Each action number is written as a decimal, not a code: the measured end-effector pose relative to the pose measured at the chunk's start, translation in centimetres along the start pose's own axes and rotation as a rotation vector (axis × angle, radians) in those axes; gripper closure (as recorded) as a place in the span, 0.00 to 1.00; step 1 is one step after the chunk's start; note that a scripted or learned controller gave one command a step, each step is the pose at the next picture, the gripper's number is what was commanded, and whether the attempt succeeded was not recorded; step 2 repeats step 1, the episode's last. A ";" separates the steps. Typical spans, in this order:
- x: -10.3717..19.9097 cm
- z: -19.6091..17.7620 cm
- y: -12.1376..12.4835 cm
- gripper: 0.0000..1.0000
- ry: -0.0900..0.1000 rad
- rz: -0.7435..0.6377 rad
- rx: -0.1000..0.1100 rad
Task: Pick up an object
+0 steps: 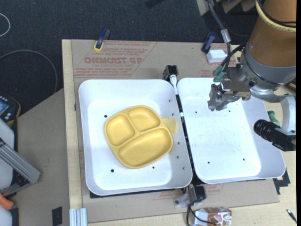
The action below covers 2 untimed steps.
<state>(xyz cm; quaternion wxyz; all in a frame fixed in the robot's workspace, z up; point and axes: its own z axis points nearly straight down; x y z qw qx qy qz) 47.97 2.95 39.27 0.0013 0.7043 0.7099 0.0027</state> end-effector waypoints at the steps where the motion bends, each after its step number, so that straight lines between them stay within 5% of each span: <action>1: 5.8 -3.7 0.1 1.00 0.000 0.000 0.000; 2: 5.8 -3.7 0.1 1.00 0.000 0.000 0.000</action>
